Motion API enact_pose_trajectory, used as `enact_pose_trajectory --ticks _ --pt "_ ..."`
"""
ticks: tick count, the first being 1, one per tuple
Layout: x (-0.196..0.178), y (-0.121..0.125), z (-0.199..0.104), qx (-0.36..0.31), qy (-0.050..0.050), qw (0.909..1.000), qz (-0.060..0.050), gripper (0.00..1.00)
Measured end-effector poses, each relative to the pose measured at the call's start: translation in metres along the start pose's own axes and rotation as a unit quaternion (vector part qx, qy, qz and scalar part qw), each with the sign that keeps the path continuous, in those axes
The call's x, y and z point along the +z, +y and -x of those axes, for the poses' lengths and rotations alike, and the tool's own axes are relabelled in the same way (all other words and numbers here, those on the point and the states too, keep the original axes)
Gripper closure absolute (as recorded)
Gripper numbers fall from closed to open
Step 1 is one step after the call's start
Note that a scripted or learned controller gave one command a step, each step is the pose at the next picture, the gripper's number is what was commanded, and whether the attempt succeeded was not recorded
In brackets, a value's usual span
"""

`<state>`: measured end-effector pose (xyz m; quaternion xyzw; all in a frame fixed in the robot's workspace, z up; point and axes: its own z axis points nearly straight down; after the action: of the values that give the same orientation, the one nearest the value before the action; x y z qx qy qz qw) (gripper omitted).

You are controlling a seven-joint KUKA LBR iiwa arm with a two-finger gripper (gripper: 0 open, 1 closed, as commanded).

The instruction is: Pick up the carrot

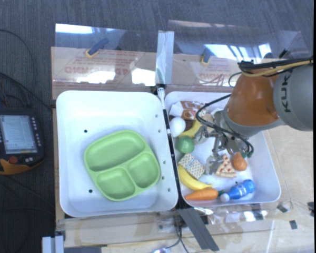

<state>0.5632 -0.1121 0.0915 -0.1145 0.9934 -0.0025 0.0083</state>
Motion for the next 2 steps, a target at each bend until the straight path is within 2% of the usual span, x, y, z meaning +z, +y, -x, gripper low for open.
enact_pose_trajectory --ticks 1,2 --pt "-0.006 0.005 -0.058 0.014 -0.013 0.9998 -0.003 0.00" --pt "-0.095 0.065 0.005 -0.124 0.004 0.9923 0.004 0.00"
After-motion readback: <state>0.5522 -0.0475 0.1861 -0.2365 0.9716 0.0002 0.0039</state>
